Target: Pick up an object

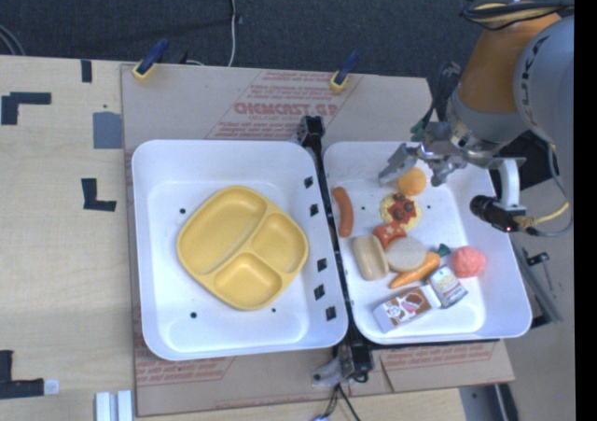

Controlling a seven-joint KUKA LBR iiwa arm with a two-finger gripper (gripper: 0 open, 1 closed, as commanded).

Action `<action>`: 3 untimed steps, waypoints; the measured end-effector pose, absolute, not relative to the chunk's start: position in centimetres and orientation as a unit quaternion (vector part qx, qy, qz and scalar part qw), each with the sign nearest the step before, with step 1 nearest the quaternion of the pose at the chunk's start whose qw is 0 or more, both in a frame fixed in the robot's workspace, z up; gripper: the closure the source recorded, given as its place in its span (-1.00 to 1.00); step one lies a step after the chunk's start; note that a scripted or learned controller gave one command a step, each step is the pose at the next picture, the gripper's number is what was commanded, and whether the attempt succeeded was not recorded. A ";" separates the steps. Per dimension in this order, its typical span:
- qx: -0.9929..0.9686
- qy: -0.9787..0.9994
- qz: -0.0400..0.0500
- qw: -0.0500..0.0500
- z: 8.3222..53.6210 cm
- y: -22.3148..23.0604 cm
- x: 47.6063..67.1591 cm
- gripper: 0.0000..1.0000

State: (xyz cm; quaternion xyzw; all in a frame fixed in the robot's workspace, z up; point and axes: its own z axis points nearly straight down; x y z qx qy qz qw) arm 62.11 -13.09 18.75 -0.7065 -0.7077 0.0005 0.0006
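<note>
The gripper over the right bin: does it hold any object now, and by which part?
Nothing is held. The gripper hangs open above the right bin, its jaws spread over a small orange ball that lies in the bin, not between them.

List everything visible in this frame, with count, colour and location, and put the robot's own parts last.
left bin: one, white, left half of the bench.
right bin: one, white, beside the left bin.
divided plate: one, yellow, three compartments, middle of the left bin.
sausage: one, red-brown, right bin near the divider.
orange ball: one, orange, right bin far end, between the fingertips.
bread roll: one, tan, right bin centre.
carrot: one, orange, right bin centre.
pink ball: one, pink, right bin right side.
small carton: one, white and red, right bin near edge.
clamps: two, blue and yellow, far cardboard edge.
arm: one, grey with orange band, reaching from the right.
gripper: one, dark, over the orange ball.
</note>
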 end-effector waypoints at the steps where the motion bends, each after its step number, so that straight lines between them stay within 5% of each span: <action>1: -0.708 -0.706 0.001 0.000 7.9 -18.6 62.1 -1.00; 2: -0.706 -0.708 0.000 -0.001 8.5 -16.7 67.0 -1.00; 3: -0.706 -0.708 0.000 -0.002 9.6 -16.7 66.9 1.00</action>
